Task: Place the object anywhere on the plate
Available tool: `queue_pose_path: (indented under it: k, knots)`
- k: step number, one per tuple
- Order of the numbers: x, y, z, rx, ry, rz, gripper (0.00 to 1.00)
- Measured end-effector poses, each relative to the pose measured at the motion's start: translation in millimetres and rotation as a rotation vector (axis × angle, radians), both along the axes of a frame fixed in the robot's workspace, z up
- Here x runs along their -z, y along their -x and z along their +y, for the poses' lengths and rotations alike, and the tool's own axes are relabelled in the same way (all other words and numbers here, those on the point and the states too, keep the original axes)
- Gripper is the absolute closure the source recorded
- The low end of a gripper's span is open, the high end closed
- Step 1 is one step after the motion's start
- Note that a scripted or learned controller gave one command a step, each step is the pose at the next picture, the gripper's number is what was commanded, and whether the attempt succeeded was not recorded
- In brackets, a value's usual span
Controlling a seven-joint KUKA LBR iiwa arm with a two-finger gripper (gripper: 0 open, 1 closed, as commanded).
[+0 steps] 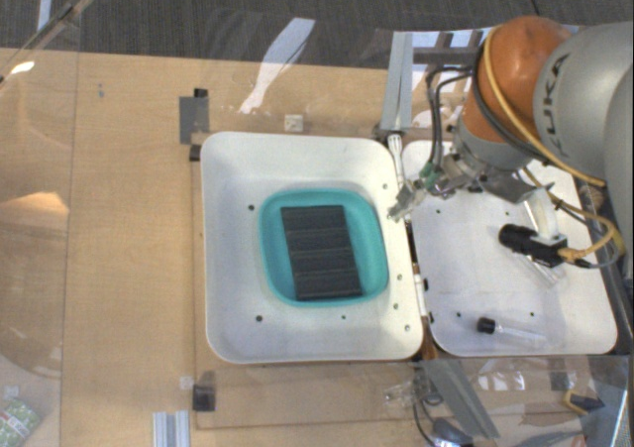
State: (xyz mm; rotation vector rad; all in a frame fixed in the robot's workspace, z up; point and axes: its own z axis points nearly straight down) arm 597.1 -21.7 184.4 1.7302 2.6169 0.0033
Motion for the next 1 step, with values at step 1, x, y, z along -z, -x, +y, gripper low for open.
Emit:
queue_pose_path:
  k: [1]
  knots:
    - [-11.4,-2.1,1.8,-0.007,0.000,-0.007,1.00]
